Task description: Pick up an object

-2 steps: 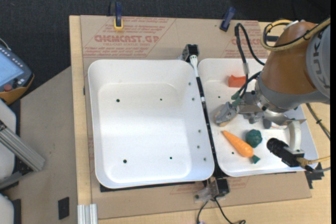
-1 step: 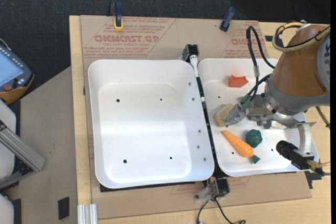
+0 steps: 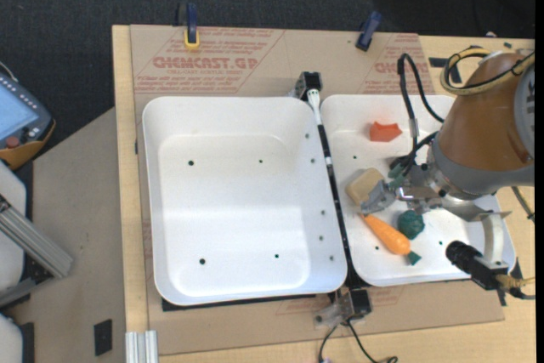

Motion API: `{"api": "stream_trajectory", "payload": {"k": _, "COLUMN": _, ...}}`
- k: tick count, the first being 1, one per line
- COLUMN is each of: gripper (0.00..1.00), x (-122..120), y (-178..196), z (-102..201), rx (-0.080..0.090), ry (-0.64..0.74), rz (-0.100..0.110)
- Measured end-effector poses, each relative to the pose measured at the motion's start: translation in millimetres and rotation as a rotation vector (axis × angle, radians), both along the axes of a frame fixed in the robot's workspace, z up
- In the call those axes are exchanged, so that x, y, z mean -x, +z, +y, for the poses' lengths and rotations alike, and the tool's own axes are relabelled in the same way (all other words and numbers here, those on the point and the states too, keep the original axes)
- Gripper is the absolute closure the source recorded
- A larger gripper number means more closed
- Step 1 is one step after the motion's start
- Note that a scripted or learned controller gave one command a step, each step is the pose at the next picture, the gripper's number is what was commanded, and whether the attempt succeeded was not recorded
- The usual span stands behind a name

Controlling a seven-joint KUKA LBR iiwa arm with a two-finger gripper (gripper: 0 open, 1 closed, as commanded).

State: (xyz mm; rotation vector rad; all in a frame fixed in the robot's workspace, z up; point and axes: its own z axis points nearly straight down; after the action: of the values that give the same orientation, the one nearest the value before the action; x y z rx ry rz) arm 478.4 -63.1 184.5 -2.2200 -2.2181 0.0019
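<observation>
A tan, blocky, sponge-like object lies in the right shallow white bin, touching or nearly touching the tip of the two-finger gripper, which reaches in low from the right. I cannot tell how the jaws stand: the metal parts there are small and blurred, and nothing shows clearly between them. Just below the jaws, toward the near rim, lies an orange carrot-shaped toy with a green tip; just to their right sits a small dark teal lump, partly under the wrist. Well beyond the jaws, toward the far wall, rests a small orange-red block. Far to the jaws' left is the left shallow white bin, its floor showing dark dots.

My judgement: this is the approach or closing step on the tan object, with no lift begun. The next move calls for the jaws to straddle it, close firmly, then rise straight without knocking the carrot.

Count: two bins, four loose objects, one of each kind, all in the right bin
</observation>
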Motion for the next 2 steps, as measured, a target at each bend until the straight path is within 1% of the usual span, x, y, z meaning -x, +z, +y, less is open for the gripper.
{"api": "stream_trajectory", "payload": {"k": 1, "gripper": 0.0, "x": -0.8, "y": 0.0, "z": 6.0, "rx": 0.0, "ry": 0.002, "rz": -0.002}}
{"api": "stream_trajectory", "payload": {"k": 2, "gripper": 0.0, "x": -0.6, "y": 0.0, "z": -6.1, "rx": 0.002, "ry": 0.0, "rz": -0.003}}
